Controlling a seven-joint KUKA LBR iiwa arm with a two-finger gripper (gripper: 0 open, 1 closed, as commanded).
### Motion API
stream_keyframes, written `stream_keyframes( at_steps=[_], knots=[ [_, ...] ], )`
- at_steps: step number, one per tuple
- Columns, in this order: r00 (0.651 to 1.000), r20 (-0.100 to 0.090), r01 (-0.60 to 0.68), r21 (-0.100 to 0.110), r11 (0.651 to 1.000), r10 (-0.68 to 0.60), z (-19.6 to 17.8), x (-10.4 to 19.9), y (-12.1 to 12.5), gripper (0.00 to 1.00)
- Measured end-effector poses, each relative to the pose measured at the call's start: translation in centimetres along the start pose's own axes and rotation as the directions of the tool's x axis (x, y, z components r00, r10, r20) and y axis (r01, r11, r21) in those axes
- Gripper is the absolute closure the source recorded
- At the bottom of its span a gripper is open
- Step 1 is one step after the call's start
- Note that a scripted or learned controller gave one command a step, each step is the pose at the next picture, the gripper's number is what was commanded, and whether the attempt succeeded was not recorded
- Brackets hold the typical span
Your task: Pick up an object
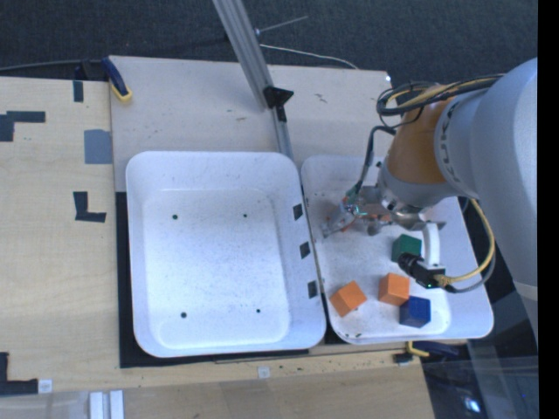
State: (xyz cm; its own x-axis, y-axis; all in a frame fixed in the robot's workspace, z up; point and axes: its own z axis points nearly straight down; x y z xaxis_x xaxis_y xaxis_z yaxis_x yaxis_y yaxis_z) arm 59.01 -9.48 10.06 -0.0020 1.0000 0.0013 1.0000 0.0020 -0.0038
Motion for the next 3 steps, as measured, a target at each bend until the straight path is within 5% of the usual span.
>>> stream_keyframes(
  at_steps=[1,2,3],
  knots=[
    [1.0,0.002,0.002,-0.006,1.0,-0.002,0.9,-0.6,7.9,0.0],
    [1.0,0.002,-0.002,0.0,1.0,0.002,0.9,0.5,4.2,0.0],
    [1.0,0.002,-0.001,-0.001,1.0,0.001,-0.1,0.5,4.2,1.0]
  ],
)
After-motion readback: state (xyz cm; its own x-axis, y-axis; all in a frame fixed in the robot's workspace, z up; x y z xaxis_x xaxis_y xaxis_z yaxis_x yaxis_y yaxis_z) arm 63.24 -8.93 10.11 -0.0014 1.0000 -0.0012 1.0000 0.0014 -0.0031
